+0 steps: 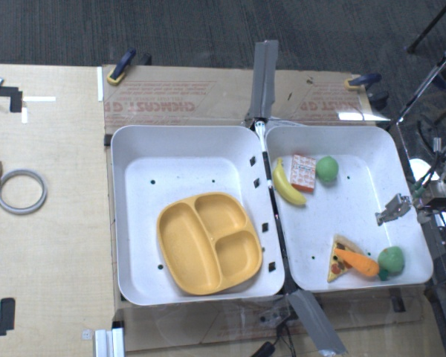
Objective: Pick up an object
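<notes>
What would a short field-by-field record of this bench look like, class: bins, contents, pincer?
left bin: yellow divided plate
right bin: banana, red-and-white box, green ball, pizza slice, carrot, second green ball
pincer: over right bin's right side, holding nothing visible
bench: tape roll

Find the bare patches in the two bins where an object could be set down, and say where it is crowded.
Free: the left bin's far strip behind the yellow divided plate, and the right bin's middle floor between the banana and the carrot. Crowded: its far-left corner and its near-right corner.
</notes>
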Tool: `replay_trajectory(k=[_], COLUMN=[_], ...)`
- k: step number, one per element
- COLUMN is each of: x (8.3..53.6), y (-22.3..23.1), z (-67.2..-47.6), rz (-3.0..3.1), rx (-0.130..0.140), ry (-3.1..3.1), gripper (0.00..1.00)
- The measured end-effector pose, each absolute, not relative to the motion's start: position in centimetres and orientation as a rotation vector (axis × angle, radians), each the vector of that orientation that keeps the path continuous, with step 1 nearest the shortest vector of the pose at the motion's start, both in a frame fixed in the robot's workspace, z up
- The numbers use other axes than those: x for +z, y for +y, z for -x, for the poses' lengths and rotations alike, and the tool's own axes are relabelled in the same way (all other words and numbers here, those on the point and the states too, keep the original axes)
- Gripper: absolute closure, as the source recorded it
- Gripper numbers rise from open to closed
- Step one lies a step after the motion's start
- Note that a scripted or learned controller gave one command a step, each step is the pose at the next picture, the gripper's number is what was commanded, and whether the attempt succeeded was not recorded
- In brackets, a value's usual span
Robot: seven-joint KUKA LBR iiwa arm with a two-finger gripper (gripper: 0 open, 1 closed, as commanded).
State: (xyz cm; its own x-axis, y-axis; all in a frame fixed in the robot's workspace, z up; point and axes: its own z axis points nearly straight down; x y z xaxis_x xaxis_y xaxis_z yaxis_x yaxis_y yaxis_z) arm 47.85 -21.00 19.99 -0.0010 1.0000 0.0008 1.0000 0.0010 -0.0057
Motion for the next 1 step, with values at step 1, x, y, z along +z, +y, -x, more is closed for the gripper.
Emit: replay_trajectory(k=[1], x=[19.87], y=[-22.23], z=[-54.86], rz=[2.115], rx=[0.005], ry=[-2.319], gripper=[0.00])
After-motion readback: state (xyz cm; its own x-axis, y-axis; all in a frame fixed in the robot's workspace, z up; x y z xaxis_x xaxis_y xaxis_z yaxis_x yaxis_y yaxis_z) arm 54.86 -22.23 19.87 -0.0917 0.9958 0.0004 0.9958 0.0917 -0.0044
